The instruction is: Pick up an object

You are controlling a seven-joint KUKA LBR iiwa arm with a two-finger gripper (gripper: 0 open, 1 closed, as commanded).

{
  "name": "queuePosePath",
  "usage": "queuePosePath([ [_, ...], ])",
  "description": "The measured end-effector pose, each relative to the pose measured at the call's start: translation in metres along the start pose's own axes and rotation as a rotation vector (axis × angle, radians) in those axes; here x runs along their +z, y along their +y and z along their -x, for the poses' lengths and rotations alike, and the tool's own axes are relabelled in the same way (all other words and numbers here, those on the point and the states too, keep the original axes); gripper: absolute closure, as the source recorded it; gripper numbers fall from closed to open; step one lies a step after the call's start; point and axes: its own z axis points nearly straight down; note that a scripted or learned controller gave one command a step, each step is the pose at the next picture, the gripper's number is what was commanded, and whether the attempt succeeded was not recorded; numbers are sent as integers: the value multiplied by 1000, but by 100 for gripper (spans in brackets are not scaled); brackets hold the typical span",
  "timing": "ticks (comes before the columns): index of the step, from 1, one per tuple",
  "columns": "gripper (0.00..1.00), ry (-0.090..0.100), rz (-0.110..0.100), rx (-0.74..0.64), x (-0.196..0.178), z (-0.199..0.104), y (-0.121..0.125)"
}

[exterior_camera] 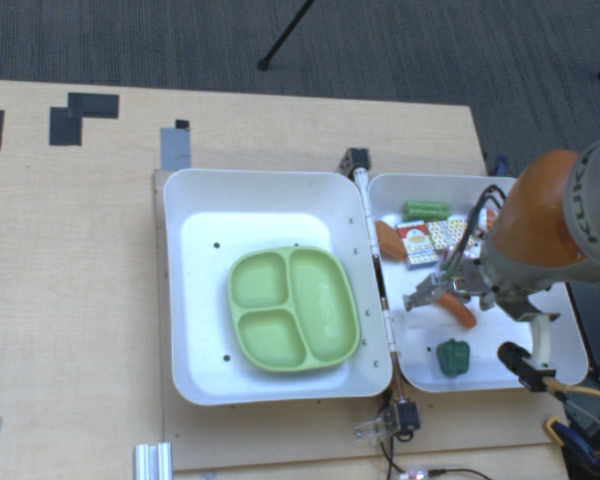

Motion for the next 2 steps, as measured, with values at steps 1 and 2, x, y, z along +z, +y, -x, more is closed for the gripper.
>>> queuePosePath([
  [1, 100, -1, 7, -1, -12, 0, 2],
  [2, 100, 0, 5, -3, -85, -70, -31],
])
